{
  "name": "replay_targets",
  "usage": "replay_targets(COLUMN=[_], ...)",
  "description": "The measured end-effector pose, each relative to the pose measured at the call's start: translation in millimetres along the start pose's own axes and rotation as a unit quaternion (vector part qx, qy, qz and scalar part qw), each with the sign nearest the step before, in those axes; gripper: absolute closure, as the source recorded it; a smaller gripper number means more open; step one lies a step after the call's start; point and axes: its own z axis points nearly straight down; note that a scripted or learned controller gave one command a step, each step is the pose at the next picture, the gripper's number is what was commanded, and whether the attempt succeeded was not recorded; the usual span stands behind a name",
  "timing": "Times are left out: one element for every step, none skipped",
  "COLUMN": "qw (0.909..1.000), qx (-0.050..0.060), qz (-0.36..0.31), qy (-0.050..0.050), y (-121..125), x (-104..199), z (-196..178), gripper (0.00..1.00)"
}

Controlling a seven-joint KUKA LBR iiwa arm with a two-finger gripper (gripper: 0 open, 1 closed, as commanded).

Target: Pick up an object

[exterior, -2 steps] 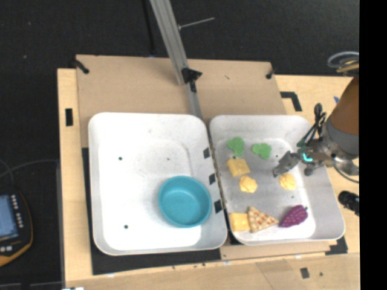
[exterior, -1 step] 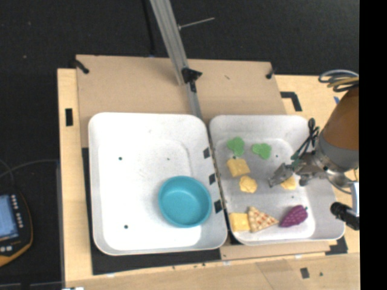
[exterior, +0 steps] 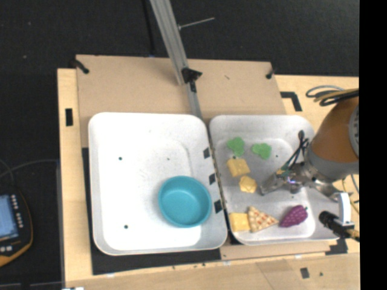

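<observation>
Your gripper (exterior: 270,186) hangs low in the right bin (exterior: 266,124), and you cannot tell how it stands or whether it has anything. The nearest piece, a yellow block (exterior: 247,184), lies just at its nine o'clock, so centre over it before closing.

From here I see the arm (exterior: 338,141) cut off at the right edge, and the handheld controller (exterior: 11,222) cropped at the left edge.

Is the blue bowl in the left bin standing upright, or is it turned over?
Upright: the blue bowl shows its open mouth and inner floor to the camera, resting in the left bin.
</observation>
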Motion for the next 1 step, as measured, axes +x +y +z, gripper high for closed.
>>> replay_targets(qw=[1.0000], qx=[-0.003], qz=[0.002], qy=[0.000], y=[1.8], x=[-0.8], z=[-13.6], gripper=[1.00])
